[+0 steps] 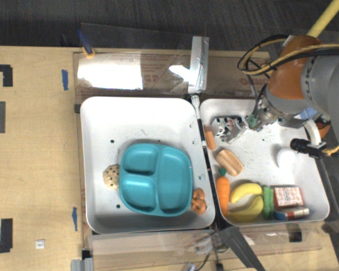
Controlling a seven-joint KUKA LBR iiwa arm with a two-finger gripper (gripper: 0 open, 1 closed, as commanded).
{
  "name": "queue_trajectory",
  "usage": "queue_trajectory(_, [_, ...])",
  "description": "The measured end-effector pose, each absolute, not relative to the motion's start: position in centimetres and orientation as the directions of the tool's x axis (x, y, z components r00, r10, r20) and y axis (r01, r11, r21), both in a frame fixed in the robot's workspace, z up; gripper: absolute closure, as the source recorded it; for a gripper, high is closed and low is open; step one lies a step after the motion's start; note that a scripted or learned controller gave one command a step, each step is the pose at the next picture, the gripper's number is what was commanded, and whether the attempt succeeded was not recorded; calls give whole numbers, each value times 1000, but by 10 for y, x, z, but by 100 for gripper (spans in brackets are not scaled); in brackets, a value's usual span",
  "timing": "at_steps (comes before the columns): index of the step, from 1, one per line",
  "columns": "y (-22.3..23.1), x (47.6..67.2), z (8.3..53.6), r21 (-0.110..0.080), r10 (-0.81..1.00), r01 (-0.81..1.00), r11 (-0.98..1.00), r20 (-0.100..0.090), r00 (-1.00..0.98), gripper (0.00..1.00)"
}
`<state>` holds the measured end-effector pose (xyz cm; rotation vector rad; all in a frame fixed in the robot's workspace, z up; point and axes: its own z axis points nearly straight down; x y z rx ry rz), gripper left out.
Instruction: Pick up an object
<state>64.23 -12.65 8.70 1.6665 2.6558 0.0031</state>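
My gripper (227,127) hangs low over the back left corner of the right bin (322,199), with the grey arm and its orange band coming in from the right. Just in front of it lies a tan bread roll (229,161). A small orange stick (209,139) lies by the bin's left wall, beside the gripper. Further forward are a carrot (223,192), a yellow banana (246,199), a green piece (268,201), a red box (287,196) and a red-capped marker (291,213). Nothing shows in the gripper's grasp.
The left bin (135,117) holds a teal divided plate (156,178), a speckled cookie (111,176) at its left and a small orange pastry (199,200) at its right. A pale rounded object (285,157) lies in the right bin's middle right.
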Motion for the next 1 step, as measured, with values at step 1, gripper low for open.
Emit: queue_trajectory(1, [-106, 604, 121, 1, 879, 879, 476, -1, -476, 0])
